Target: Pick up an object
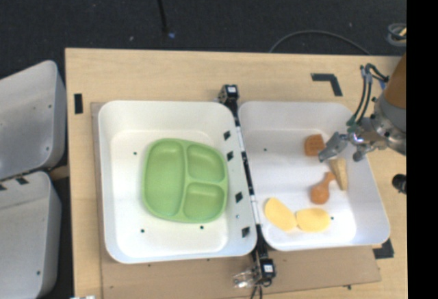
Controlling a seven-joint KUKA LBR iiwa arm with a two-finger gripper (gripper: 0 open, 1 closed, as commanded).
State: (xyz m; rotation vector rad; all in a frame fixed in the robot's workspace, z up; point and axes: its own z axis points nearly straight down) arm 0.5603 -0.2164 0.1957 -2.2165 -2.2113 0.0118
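The small orange block [314,145] lies in the right bin [287,120], toward the table's far right corner, and looks like the nearest thing to grab. The end effector [345,144] hangs just beside it on the right, and whether it is wide or narrow cannot be told; nothing shows in its grip. Near the block lie a tan wedge [339,174], an orange drumstick-shaped piece [321,190] touching or almost touching the wedge, and two yellow pieces [295,217] side by side toward the table's near edge. The left bin [109,154] carries a green divided plate [185,180]. The likely trouble is a miss: coming down off-centre could push the block away, or the wedge close below could get nudged or caught instead. The bin's right wall also sits close, leaving little room.
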